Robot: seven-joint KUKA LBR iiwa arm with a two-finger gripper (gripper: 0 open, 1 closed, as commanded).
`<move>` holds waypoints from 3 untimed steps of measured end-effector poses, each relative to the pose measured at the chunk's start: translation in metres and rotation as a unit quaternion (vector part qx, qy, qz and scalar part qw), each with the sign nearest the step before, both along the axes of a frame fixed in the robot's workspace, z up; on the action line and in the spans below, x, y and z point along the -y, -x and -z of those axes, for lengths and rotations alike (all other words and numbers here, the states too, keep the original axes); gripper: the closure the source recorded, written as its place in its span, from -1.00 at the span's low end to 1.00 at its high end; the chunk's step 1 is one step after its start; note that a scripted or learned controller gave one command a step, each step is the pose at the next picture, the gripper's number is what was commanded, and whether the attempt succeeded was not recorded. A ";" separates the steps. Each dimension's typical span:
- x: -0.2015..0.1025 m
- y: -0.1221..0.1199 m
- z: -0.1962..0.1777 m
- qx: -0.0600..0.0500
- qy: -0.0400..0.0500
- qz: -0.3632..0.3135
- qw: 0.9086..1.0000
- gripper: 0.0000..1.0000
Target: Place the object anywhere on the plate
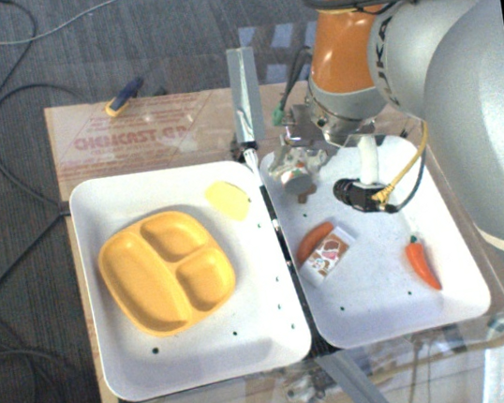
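1. Camera view: my arm (459, 68) comes in from the right, and its orange band (348, 38) sits over the far edge of the right bin (393, 311).
2. My gripper (298, 177) hangs over the far left corner of that bin, close to the wall that meets the left bin (127, 367). From this angle I cannot tell whether it is apart or together, and I see nothing clamped in it.
3. The plate (168, 271) is yellow with three compartments. It lies flat in the middle of the left bin, a bit toward its left side.
4. A pale yellow disc (227, 201) lies in the left bin just beside the plate's far right corner, on the white floor.
5. A red-orange sausage (314, 241) lies in the right bin, nearer the camera than my gripper and apart from it, slanting near the left wall.
6. A small packet (329, 256) with a reddish print lies touching the sausage on its near right side.
7. A carrot (422, 266), orange with a green tip, lies well apart from those two, near the bin's right wall.
8. I cannot tell which of these four is the one meant for the plate. All four lie off it.
9. Behind the left bin lies a cardboard sheet (147, 136) with red lettering, and a blue and yellow tool (124, 95) rests at its far edge.
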State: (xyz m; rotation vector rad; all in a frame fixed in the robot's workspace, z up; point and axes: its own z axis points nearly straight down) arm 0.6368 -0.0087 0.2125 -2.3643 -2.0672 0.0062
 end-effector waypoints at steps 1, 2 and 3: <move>-0.072 0.052 0.022 -0.001 -0.001 -0.090 0.996 1.00; -0.115 0.063 0.080 0.002 -0.001 -0.214 0.977 1.00; -0.115 0.064 0.082 0.000 -0.001 -0.214 0.977 -1.00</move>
